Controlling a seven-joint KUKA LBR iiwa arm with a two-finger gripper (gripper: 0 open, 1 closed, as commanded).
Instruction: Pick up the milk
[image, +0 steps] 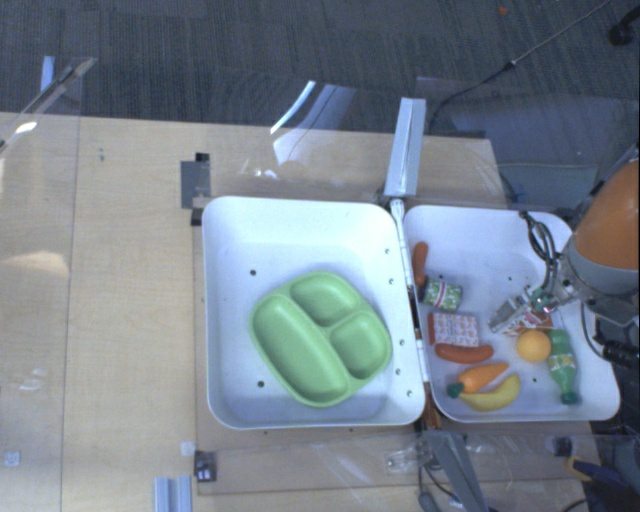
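Observation:
A small red-and-white carton, which looks like the milk, lies flat in the left half of the right bin. My gripper hangs low over the middle of that bin, about a hand's width to the right of the carton and apart from it. Just behind the gripper's tip a small red-and-white scrap pokes out, mostly hidden by the wrist; I cannot tell what it is. The grey arm with its orange band reaches in from the right edge.
The right bin also holds a green-labelled can, two sausages, a carrot, a banana, a yellow fruit and a green bottle. A green divided plate lies in the left bin.

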